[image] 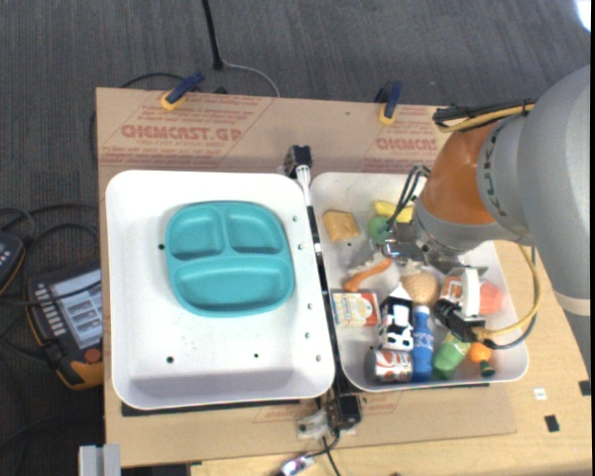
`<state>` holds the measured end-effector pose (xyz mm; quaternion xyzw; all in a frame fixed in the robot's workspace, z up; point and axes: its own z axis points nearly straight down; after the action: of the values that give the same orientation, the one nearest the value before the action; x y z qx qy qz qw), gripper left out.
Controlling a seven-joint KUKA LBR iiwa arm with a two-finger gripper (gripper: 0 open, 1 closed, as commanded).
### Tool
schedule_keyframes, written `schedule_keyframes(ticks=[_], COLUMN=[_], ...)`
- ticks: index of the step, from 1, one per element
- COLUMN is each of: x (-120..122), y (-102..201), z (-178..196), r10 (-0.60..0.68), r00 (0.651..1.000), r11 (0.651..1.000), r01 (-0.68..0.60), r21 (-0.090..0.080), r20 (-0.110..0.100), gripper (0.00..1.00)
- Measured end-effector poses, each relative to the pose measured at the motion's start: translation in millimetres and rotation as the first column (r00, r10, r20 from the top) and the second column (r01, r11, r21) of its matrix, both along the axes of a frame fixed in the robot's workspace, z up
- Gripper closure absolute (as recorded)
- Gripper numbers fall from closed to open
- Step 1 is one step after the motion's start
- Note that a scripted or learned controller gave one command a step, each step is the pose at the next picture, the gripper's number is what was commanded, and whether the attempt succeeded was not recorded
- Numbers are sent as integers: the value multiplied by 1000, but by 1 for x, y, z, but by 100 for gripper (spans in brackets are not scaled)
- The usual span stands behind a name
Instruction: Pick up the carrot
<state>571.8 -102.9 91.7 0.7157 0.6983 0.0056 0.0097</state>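
Note:
The carrot [365, 274] is a small orange piece lying in the right bin [511, 370], near its left wall and just above a white carton [354, 308]. My gripper [401, 247] reaches down into this bin from the right, under the arm's orange band. It hangs just to the upper right of the carrot, very close to its thin end. Whether it touches the carrot is hidden by the wrist.
The left bin [139, 365] holds a teal divided plate [229, 256]. Around the carrot lie several toys: a tan bread piece [339, 226], yellow [385, 208] and green [378, 230] items, a cow-patterned carton [398, 327], a blue bottle [421, 341], a red can [388, 365].

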Motion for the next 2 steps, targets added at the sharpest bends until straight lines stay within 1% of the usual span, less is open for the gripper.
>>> schedule_keyframes(ticks=[2], x=[0], y=[0], z=[0], r10=[0], r00=[1000], r11=[1000], r01=[0], r21=[0], r20=[-1], gripper=[0])
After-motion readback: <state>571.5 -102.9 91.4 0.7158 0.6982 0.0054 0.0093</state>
